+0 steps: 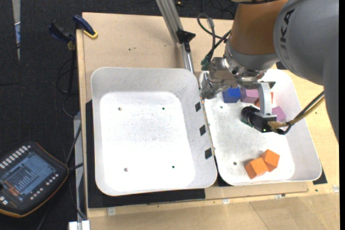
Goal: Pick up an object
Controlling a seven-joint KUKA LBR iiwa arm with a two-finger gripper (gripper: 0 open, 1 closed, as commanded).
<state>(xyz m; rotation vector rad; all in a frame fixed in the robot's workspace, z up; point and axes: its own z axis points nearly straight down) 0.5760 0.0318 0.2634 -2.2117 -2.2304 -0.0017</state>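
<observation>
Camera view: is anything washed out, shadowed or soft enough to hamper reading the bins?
In the camera view, the left shallow white bin is bright, yet its specks are readable; the grey arm with its orange band seems to shade the small blue cube and pink blocks in the right white bin; the two orange blocks look sharp.

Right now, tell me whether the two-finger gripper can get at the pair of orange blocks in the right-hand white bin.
Probably yes. The orange blocks lie in the open, nothing over them, apart from the small blue cube beside the gripper in that shallow white bin.
</observation>
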